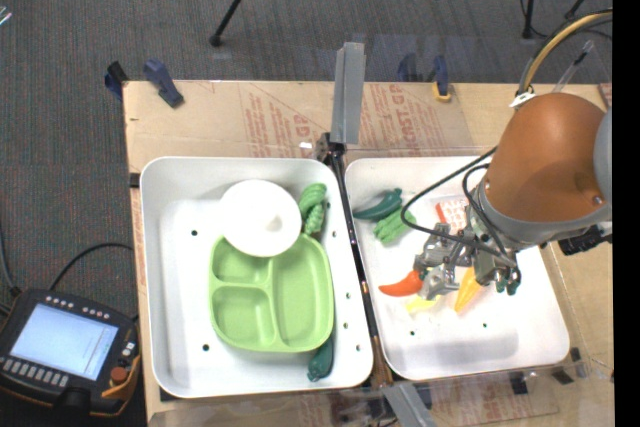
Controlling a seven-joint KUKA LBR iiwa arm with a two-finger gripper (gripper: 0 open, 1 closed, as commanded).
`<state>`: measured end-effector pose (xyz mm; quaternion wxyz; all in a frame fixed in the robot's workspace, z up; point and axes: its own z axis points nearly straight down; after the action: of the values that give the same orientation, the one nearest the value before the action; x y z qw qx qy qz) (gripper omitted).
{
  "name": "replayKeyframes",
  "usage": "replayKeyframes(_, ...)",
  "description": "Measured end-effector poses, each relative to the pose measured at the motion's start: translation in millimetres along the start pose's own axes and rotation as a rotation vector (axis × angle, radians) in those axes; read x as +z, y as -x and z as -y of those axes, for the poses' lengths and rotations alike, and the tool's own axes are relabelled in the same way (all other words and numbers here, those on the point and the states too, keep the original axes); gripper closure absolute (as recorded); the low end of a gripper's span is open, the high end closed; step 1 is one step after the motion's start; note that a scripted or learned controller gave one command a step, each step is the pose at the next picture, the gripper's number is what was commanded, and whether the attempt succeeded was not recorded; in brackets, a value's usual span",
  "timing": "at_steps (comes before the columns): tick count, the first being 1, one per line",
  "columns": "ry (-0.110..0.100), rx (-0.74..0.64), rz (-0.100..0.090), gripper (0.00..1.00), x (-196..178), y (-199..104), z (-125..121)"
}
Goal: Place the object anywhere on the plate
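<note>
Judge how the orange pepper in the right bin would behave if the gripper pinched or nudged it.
The orange pepper looks glossy and tapered, so it may slip from a pinch. Its curved, rounded body would probably pivot or roll when nudged. It looks like a light toy.

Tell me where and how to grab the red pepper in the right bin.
Grip the red pepper across its thick middle, coming straight down from above. It lies flat on the right bin floor, long axis left to right and tapering to a point at the left, so fingers closing across the narrow width should seat best. Its left half is clear; the gripper and a yellow piece crowd its right end.
</note>
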<state>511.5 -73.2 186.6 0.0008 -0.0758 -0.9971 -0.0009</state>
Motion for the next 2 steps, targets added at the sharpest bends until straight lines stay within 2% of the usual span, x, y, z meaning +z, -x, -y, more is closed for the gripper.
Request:
replayKeyframes(1,0.000,0.000,0.000,0.00,0,0,0)
replayKeyframes(2,-0.001,0.134,0.011,0.00,-139,11,45)
